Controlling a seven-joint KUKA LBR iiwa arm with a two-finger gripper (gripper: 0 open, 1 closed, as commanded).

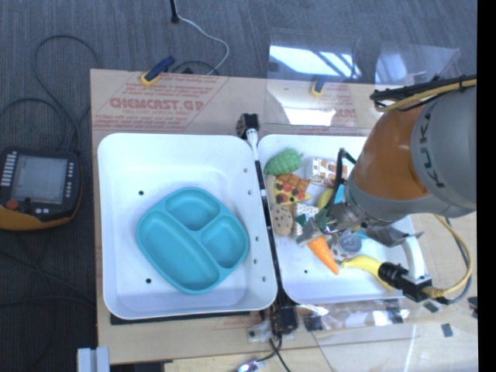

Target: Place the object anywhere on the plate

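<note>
Nearest me, along the front edge of the right bin (310, 289), I see a yellow banana (363, 266) and an orange carrot (324, 254) lying beside it. Just behind them the end effector (335, 227) hangs low over the toy pile; whether it is spread or pinching anything I cannot tell, since the wrist covers it. A pizza slice (288, 186) and a green bumpy piece (284, 162) lie farther back. The blue plate (192, 239) sits in the left bin (124, 161).

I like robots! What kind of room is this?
Probably a robot test lab. A big grey and orange arm reaches over two white bins on a bench, one holding toy food, and a handheld control screen lies on the carpet.
</note>
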